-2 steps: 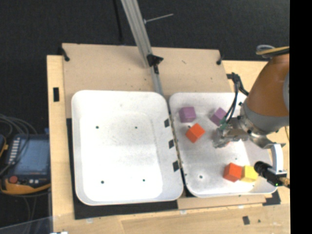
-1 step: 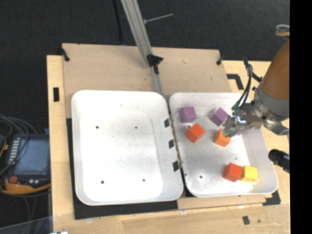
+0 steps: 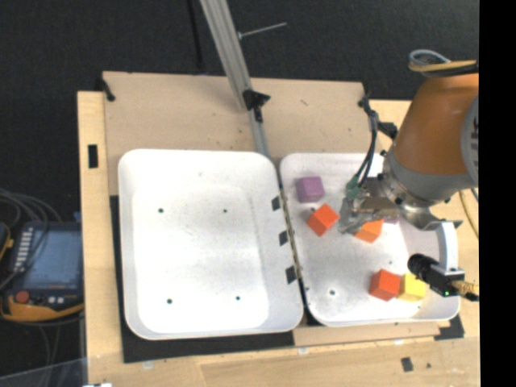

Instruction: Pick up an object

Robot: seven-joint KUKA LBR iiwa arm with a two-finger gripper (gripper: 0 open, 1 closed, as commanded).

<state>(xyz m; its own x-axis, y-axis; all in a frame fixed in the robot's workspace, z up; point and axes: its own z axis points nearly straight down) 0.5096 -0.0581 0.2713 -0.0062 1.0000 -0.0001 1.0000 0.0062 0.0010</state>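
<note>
Orange wrist housing (image 3: 439,131) sat uppermost, nearest the lens, above the right bin (image 3: 322,309). Gripper (image 3: 357,216) was low over an orange block (image 3: 369,231), partly covering it; whether it was clenched or released could not be told. Nearby lay another orange block (image 3: 322,219), a purple block (image 3: 310,188), a red-orange block (image 3: 385,285) and a yellow block (image 3: 414,289). Blocks were judged light, rigid, best taken across opposite flat faces.

Bins (image 3: 201,240) smooth white plastic, faint gloss. Bench (image 3: 185,111) matt raw wood. Blocks (image 3: 322,218) matt, foam-like. Arm's orange band (image 3: 439,135) glossy. Slanted rail (image 3: 226,39) brushed metal.
</note>
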